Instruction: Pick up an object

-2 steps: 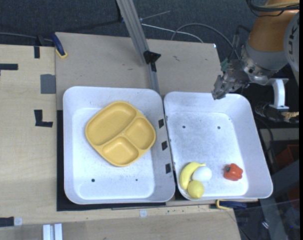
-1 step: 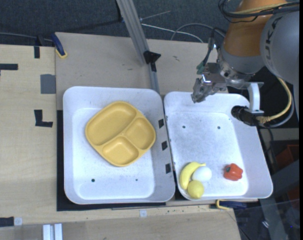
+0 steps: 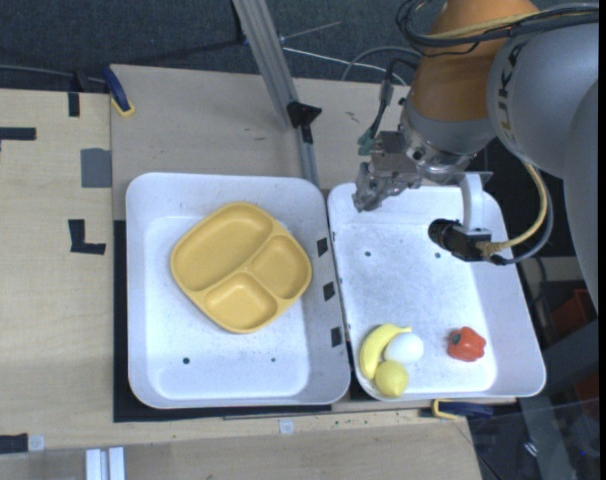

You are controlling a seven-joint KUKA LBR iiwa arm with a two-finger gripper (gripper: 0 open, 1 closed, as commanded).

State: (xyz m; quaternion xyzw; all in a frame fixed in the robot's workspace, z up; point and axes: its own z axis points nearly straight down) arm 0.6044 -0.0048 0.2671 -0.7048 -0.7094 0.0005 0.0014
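Note:
A yellow divided plate [image 3: 241,266] lies in the left bin [image 3: 148,268]. Near the front edge of the right bin [image 3: 483,288] sit a yellow banana [image 3: 378,343], a white egg [image 3: 405,348], a yellow lemon [image 3: 391,377] and a red pepper [image 3: 466,344]. My gripper [image 3: 368,198] hangs over the right bin's far left corner, well above and away from the fruit. Nothing is seen between its fingers.
A grey metal pole [image 3: 268,53] slants down to the gap between the bins at the back. A black cable fitting [image 3: 453,238] with a yellow hose hangs over the right bin. Bare white floor lies in the middle of the right bin.

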